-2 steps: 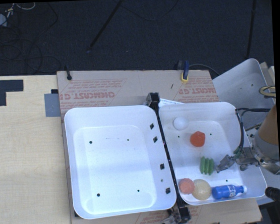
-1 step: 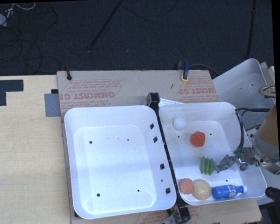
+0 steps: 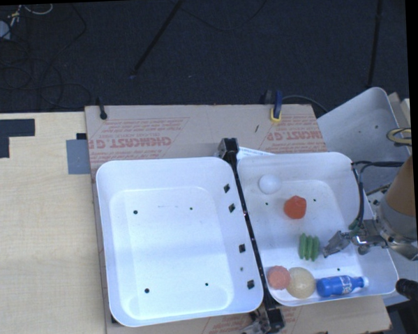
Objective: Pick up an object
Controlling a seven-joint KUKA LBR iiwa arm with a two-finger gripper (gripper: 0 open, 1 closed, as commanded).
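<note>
The right bin [image 3: 341, 164] holds several objects. A white ball [image 3: 268, 184] lies near its back, with a red-orange lump [image 3: 295, 207] just in front of it. A green ridged piece [image 3: 309, 247] sits mid-bin. Along the front wall lie a pink ball [image 3: 278, 276], a pale yellow ball [image 3: 300, 282] and a blue bottle [image 3: 341, 286] on its side. My gripper [image 3: 337, 245] reaches in low from the right, just right of the green piece and above the blue bottle. Nothing shows in its grasp.
The left bin [image 3: 113, 203] stands beside the right one, split from it by a black clamped divider [image 3: 241, 224]. Both rest on a cardboard sheet [image 3: 193, 132]. The arm's grey body [image 3: 397, 223] overhangs the right bin's right wall.
</note>
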